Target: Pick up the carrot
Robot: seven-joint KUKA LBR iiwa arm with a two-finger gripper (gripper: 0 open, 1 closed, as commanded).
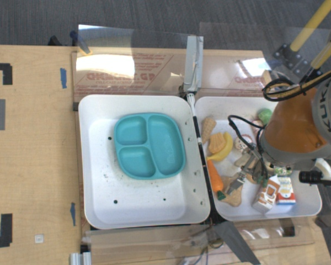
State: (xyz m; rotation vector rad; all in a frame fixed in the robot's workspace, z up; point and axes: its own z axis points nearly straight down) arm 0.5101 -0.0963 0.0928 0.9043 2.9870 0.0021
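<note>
One carrot [215, 180], one teal plate [149, 146], two bins [94, 164]

Grey arm [325, 109], broad orange band [291, 128], looping black cables [284, 87].

The carrot [215, 180] is a small orange piece with a dark green tip at its lower end, lying flat on the floor of the right bin [311, 210]. It sits close against that bin's left wall, about midway toward the near-left corner, its length running roughly along the wall with the green end pointing toward the bin's near edge.
</note>
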